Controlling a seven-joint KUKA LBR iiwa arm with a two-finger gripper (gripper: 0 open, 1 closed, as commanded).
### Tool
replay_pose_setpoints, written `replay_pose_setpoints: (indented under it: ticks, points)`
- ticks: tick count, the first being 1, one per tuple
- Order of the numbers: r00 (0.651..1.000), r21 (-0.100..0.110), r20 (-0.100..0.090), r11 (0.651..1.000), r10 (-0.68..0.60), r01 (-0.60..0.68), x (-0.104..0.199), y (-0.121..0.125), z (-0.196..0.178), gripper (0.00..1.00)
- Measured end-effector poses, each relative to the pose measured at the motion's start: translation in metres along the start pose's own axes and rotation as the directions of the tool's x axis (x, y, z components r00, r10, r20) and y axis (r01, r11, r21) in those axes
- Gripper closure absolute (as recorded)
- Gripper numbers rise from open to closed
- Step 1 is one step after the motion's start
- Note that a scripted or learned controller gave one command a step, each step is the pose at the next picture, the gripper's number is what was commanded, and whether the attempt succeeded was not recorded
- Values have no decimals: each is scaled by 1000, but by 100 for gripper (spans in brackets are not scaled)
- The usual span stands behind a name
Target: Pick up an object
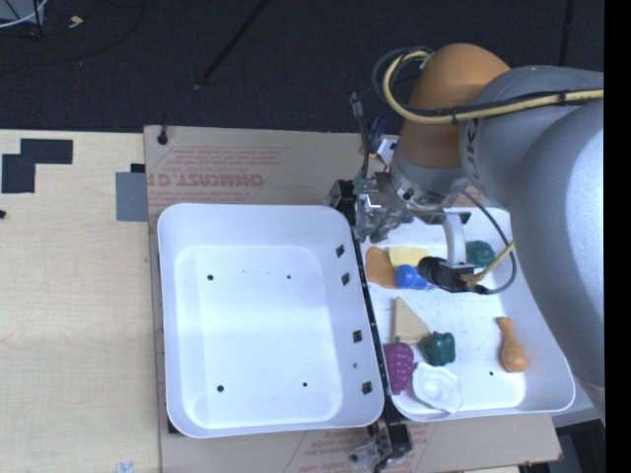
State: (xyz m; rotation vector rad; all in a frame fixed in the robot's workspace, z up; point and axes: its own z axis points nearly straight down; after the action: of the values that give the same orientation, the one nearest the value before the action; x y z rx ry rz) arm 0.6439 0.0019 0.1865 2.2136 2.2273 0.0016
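— Toys (407, 320): where do they lie?

— All in the right bin (554, 394). An orange slice (379, 266), a yellow block (407, 257) and a blue piece (410, 278) crowd together near its upper left corner, with a dark green piece (480, 253) further right. Lower down are a yellow wedge, purple grapes (398, 365), a green pepper (438, 347) and a white lump (436, 386). An orange gourd (511, 345) lies apart, toward the right wall.

— And the gripper (378, 220)?

— Over the upper left corner of that bin, just above the orange slice, below the arm's (552, 166) orange band. Whether it is open or closed, I cannot tell; nothing visibly sits in it.

— The left bin (256, 304)?

— White, with small dark dots on its floor, touching the right one along the middle.
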Motion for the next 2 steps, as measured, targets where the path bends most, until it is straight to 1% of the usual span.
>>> replay_pose_setpoints:
  ticks: [1, 2]
  points:
    - [1000, 4, -1, 1000, 2, -2, 46, 0, -1, 100]
    - [1000, -14, -2, 1000, 4, -4, 54, 2, -250, 100]
